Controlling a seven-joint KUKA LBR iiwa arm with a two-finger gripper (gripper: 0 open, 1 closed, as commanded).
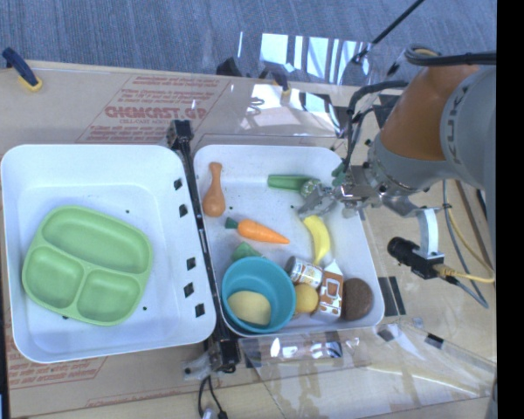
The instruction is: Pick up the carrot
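On the counter (87,103) I see two white bins side by side. The left bin (35,168) holds one thing: a green divided plate (87,264) with three compartments, lying flat toward the bin's left.

The right bin (271,157) holds the rest. Nearest its left wall lies one tan, pear-shaped gourd (214,192), neck pointing toward the far rim. Just right of it and nearer the camera lies the one carrot (260,231), roughly in the middle of the bin and apart from the things around it. Its long axis runs left to right with a slight tilt; the green stem end points left and the orange tip points right and a little toward the near rim. Below it sits one blue bowl (258,293) with one yellow fruit (250,306) inside. One green vegetable (290,182) lies near the far wall. One banana (319,236) lies right of the carrot, and one brown round thing (357,297) sits in the near right corner.

My hand (319,197) hovers over the bin's far right part, above the banana. I cannot tell how its fingers stand.
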